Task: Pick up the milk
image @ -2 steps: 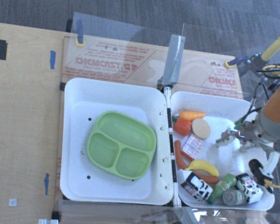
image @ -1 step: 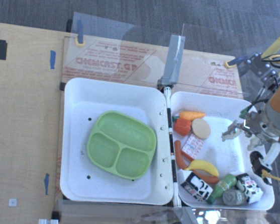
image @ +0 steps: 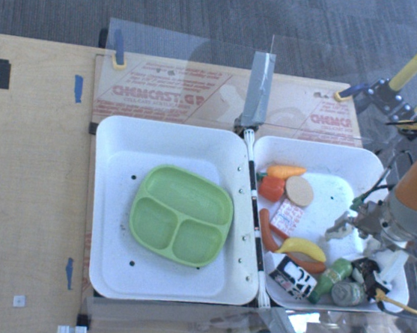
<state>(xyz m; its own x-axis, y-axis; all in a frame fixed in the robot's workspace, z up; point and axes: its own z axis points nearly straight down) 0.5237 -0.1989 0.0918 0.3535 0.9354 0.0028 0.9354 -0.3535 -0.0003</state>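
The milk [image: 293, 278], a small black-and-white carton, lies on its side at the front of the right bin [image: 330, 156]. It rests against a green bottle [image: 333, 275] and just below a banana [image: 302, 248]. My gripper [image: 370, 253] hangs over the right side of that bin, right of the milk and above the bottle and a grey can [image: 347, 294]. Cables and wrist parts clutter the gripper. Nothing is seen held in it.
The right bin also holds a carrot [image: 286, 171], a red pepper [image: 271, 188], a round biscuit [image: 300, 190], a pink-and-white packet [image: 287, 217] and a sausage [image: 268, 230]. In the left bin [image: 121, 144] sits a green divided plate [image: 180, 215].
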